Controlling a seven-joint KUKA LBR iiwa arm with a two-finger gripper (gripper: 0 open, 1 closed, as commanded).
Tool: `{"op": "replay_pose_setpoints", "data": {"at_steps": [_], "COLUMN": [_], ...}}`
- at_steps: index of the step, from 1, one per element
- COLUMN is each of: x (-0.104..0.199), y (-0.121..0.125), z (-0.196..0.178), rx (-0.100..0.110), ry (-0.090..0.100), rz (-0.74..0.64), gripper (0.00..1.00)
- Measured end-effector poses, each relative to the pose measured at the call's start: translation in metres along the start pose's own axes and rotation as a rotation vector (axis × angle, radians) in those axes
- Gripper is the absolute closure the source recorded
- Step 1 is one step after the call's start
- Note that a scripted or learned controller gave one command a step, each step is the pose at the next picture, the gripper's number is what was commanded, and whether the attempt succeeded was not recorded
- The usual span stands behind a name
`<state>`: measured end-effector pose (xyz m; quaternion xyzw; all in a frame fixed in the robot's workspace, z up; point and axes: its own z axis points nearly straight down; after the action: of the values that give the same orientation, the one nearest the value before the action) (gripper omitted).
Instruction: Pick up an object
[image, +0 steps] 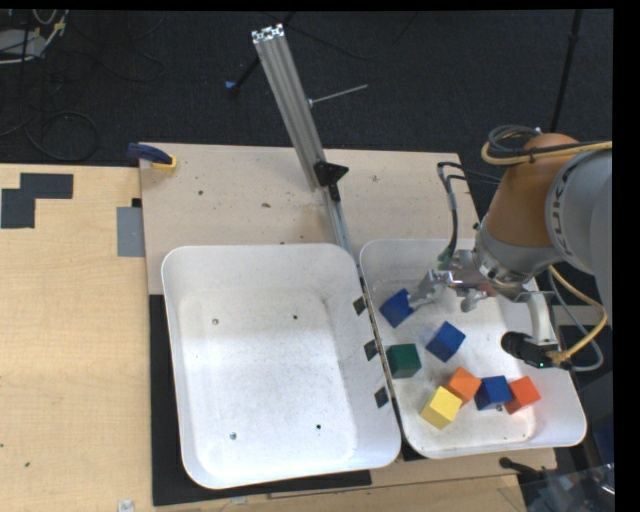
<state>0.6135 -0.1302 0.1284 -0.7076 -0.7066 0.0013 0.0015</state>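
- The claw (452, 283) hangs over the far part of the right bin (560, 432); whether its fingers are spread or pressed together, I cannot tell.
- The nearest thing is a blue cube (396, 307), just to its left and a little nearer the camera.
- A second blue cube (446, 340) lies just below the claw, and a green cube (403, 360) lies further on.
- These look small, stiff and light, probably with smooth faces; I would pinch two opposite flat sides, not the corners.

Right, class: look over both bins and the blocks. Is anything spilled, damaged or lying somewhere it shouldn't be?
Nothing stands out. All the blocks lie inside the right bin: three blue, a green, a yellow, two orange. None has spilled onto the bench. They sit at mixed angles, simply loose.
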Motion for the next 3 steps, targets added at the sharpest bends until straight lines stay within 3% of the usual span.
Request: {"op": "replay_pose_setpoints", "data": {"at_steps": [1, 2, 3], "x": [-0.003, -0.005, -0.002], "y": [0.006, 0.004, -0.004], "z": [0.006, -0.001, -0.057], "rx": [-0.023, -0.020, -0.006], "ry": [-0.007, -0.007, 0.000], "rz": [0.001, 0.007, 0.002], "gripper": [0.00, 1.00, 1.00]}}
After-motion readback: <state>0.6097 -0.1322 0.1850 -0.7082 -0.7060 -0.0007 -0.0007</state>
